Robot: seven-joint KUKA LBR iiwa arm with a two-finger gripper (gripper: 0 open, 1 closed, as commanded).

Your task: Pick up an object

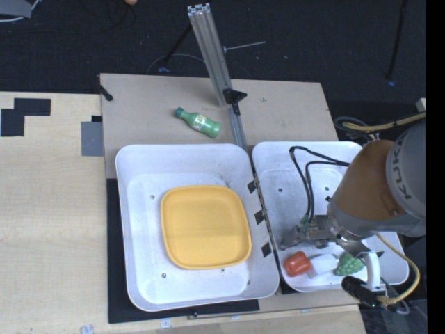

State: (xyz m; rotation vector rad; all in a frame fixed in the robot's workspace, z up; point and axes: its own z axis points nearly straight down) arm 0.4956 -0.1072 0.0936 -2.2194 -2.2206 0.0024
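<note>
On the bench at 12 o'clock lies a green bottle (198, 122). Lower left, the left bin (132, 186) holds 1 yellow plate (206, 225). At 5 o'clock in the right bin (278, 165), a red object (297, 263) and a green object (348, 264) lie apart. The gripper (313, 234) hovers just above them; I cannot tell how its jaws stand. Centring over the red object before descending looks wise.

Yellow plate (206, 226) lies in left bin (132, 186).
</note>
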